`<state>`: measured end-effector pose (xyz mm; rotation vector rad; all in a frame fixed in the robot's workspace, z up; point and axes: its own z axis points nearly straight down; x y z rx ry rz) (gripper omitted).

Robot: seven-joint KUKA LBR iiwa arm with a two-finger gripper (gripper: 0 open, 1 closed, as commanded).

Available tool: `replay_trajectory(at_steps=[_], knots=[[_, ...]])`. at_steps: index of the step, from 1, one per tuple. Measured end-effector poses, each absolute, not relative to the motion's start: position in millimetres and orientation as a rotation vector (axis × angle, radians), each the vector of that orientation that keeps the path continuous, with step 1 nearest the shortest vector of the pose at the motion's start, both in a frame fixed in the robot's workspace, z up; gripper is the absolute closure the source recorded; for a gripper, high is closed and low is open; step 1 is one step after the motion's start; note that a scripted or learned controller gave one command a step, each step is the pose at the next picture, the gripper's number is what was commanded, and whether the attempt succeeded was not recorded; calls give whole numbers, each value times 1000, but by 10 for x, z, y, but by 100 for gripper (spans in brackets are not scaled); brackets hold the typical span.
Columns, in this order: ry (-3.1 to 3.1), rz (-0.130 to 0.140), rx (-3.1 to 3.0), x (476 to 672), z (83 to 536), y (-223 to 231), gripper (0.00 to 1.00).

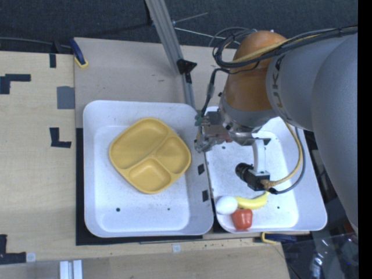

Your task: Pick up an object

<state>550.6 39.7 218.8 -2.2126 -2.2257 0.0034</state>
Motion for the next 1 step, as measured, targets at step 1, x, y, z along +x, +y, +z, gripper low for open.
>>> replay_trajectory(at_steps=[1], knots=[[-2229,-1,-2211,5365,2341,932,100]])
